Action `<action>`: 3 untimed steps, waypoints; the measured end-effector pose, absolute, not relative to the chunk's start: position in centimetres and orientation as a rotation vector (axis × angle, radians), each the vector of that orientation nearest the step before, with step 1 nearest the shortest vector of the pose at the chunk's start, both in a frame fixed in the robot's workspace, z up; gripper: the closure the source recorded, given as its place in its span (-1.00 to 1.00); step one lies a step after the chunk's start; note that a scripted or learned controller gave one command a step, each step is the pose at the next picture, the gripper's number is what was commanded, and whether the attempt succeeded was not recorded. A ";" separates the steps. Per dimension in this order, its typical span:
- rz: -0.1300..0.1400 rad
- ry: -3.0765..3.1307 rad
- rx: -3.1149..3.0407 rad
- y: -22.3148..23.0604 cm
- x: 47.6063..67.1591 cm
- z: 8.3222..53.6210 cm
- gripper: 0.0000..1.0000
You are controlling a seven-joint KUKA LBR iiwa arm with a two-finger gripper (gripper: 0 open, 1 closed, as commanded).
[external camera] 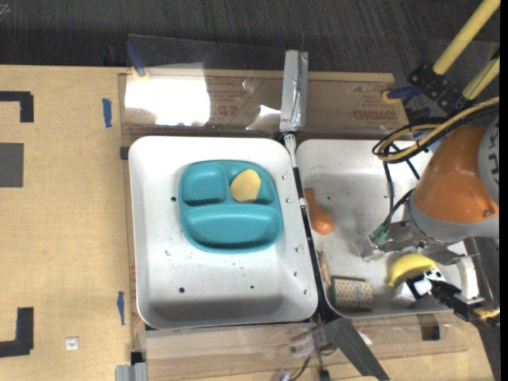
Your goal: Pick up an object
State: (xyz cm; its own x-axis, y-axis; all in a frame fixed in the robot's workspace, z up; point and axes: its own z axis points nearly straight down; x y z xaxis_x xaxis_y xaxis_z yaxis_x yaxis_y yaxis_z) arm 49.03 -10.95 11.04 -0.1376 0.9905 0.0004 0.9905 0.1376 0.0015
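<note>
In the right bin [349, 173] a yellow banana [408, 267] lies near the front right corner. My gripper [382, 241] hangs low over the bin floor just up and left of the banana, and the orange-banded wrist [454, 187] covers much of it. An orange carrot-like piece [320, 213] rests against the bin's left wall. A patterned short cylinder [352, 290] lies on its side at the front edge. Nothing shows between the gripper's tips.
The left bin [159, 236] holds a teal divided plate [230, 225] with a yellow lemon-like piece [245, 186] in its upper right compartment. A metal divider [293, 94] rises at the back between the bins. Cables [413, 145] loop above the right bin.
</note>
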 end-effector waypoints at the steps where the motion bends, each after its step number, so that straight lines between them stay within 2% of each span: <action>1: 0.005 2.456 1.953 -6.7 48.1 18.6 1.00; 2: 0.004 2.717 1.568 -4.2 48.1 25.7 1.00; 3: 0.002 3.053 0.710 -3.6 48.1 30.6 1.00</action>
